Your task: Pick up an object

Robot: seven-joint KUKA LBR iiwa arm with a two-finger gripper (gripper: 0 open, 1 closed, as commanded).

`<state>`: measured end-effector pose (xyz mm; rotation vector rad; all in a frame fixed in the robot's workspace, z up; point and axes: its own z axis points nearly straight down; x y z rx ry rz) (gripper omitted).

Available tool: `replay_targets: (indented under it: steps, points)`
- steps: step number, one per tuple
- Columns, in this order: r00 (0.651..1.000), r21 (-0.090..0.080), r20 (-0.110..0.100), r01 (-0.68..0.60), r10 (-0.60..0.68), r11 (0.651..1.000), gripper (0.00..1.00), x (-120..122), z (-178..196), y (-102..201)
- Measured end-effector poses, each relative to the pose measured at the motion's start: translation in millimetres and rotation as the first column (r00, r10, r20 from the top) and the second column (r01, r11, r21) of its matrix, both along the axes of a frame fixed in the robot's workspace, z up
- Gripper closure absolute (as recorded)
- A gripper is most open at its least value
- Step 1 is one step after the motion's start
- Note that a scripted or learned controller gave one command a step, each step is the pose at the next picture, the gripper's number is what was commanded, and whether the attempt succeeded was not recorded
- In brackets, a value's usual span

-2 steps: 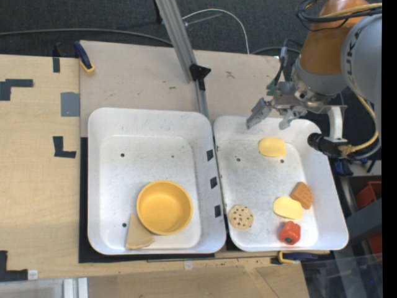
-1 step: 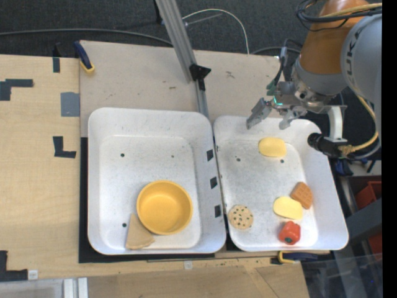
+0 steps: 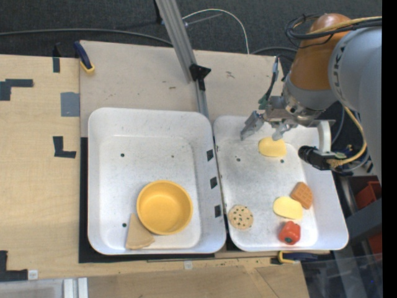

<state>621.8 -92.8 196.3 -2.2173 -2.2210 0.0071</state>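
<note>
The gripper (image 3: 267, 128) is hanging over the far end of the right bin (image 3: 248, 179) with its 2 fingers (image 3: 251, 127) spread wide, gripping nothing. A pale yellow piece (image 3: 272, 147) is lying just beneath and beside the nearer finger, though contact is unclear. In the left bin (image 3: 105, 166), a yellow bowl (image 3: 164, 207) is sitting.
</note>
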Motion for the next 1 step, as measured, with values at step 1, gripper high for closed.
replay_targets:
  steps: [1]
  points:
    - [1.0, 0.001, -0.003, 0.001, -0.001, 1.0, 0.0, -3.9, -64.7, -1.7]
